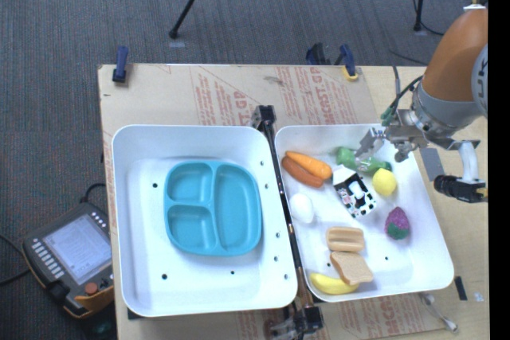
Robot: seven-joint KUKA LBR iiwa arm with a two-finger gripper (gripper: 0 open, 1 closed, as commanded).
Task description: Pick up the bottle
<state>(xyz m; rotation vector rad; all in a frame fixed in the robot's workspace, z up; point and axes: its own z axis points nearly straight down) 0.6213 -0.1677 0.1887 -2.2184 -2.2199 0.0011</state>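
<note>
Arm [456, 68]: reaches in from the right, orange band up high, grey wrist dipping over the right bin's far right corner.
Hand [381, 144]: low over the right bin [430, 247], its tip just above the bottle. Cannot tell whether it is spread or pressed together; the parts blur into each other from here.
Bottle [357, 161]: green, lying on its side in the far part of the right bin, between the carrot and the lemon, directly under the hand. Touching or not, cannot tell.
Carrot [307, 167]: orange, lying aslant near the bin's left wall.
Lemon [385, 182]: yellow, just right of the bottle.
Cow toy [355, 195]: black and white, mid-bin, just beside the lemon.
Egg [301, 208]: white, below the carrot.
Purple fruit [398, 223]: near the right wall.
Bread [347, 252]: two tan slices toward the near side.
Banana [331, 283]: yellow, at the near edge, partly under the bread.
Left bin [135, 171]: holds a blue divided tray [213, 207], three compartments.
Tabletop [199, 91]: brown board under both bins, clamps along the far edge.
</note>
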